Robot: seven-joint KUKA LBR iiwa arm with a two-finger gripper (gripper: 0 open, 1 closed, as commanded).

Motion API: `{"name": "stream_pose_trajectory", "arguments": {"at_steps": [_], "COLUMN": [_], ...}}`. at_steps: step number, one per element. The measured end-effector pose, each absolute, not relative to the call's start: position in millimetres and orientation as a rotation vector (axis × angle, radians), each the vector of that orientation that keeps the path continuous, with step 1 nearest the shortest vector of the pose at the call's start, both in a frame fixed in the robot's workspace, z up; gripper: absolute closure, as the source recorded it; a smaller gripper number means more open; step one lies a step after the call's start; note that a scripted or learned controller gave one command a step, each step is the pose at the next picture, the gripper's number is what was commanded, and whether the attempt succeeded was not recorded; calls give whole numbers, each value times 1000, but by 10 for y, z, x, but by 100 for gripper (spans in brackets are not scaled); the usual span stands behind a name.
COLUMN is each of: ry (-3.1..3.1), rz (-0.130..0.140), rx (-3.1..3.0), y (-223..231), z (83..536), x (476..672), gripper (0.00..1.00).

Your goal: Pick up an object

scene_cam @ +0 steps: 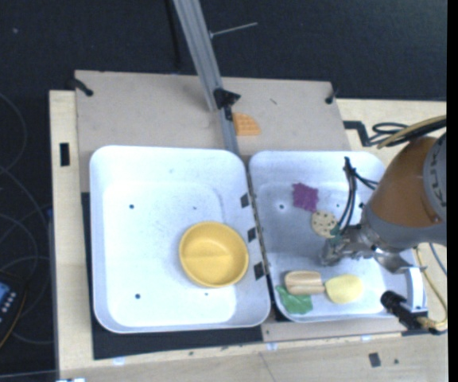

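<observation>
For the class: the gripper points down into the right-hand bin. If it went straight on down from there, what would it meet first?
Probably the bare white floor of the right bin. The gripper hangs just above the tan roll-shaped piece and yellow lump, with the speckled round disc behind it. Depth is hard to judge, so it might clip the roll.

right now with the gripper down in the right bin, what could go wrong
The gripper sits on bare floor of the right bin, between the spotted disc and the tan block, so it may close on nothing. The block, yellow lump and green piece crowd together; one may get nudged.
</observation>
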State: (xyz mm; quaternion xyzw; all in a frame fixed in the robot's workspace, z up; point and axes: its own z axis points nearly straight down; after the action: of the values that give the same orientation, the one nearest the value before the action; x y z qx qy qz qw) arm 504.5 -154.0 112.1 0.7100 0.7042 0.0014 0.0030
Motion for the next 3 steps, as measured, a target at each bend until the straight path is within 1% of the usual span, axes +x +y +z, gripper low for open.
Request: {"name": "stream_pose_trajectory", "arguments": {"at_steps": [1, 2, 3], "ry": [2219, 2219, 2221], "rz": [7, 5, 5], "rx": [2212, 2212, 2211], "y": [-1542, -1653, -1667], "z": [1760, 2293, 2833], "x": [5049, 5113, 5131], "gripper": [100, 100, 100]}}
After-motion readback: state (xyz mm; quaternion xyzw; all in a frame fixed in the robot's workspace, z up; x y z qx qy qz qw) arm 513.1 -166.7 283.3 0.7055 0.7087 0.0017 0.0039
